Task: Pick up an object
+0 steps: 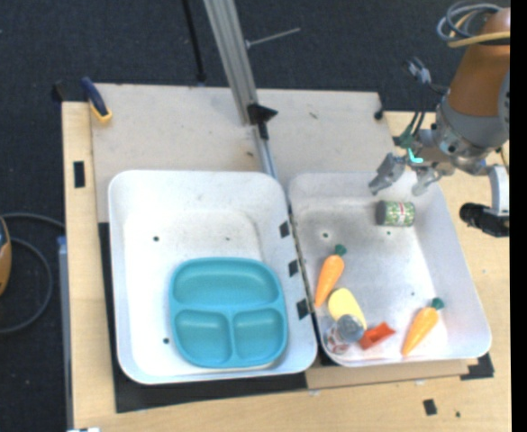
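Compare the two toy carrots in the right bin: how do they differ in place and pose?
The left carrot lies by the bin's left wall, touching the yellow toy; the right carrot lies alone near the lower right corner. The left one looks slightly longer. Both are orange with green tops pointing up-right.

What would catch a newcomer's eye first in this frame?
Probably the turquoise divided tray, lying in the near part of the left bin. Next come the two orange carrots and in the right bin, with a yellow piece between them. The gripper hangs open at that bin's far edge, just above a small green can.
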You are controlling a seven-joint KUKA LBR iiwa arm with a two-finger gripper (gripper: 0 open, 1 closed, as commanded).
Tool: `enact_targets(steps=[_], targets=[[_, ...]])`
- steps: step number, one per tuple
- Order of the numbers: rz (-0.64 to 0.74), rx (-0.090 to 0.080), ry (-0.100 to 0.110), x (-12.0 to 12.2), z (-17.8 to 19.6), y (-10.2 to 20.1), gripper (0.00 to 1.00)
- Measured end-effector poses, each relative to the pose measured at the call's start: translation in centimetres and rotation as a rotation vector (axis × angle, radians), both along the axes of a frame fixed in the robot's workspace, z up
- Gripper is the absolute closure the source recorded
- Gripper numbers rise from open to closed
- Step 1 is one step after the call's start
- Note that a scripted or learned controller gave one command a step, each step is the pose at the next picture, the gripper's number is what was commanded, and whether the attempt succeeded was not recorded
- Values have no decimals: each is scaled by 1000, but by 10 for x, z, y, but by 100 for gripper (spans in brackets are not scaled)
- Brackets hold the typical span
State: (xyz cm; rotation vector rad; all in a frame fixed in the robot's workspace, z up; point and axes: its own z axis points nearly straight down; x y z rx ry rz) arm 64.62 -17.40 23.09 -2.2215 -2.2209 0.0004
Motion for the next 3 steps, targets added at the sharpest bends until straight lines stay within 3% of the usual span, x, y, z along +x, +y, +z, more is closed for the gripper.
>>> enact_targets(steps=[1, 3], targets=[[0, 0, -2, 1, 1, 0, 0], [2, -1, 3, -9, -114, 5, 0]])
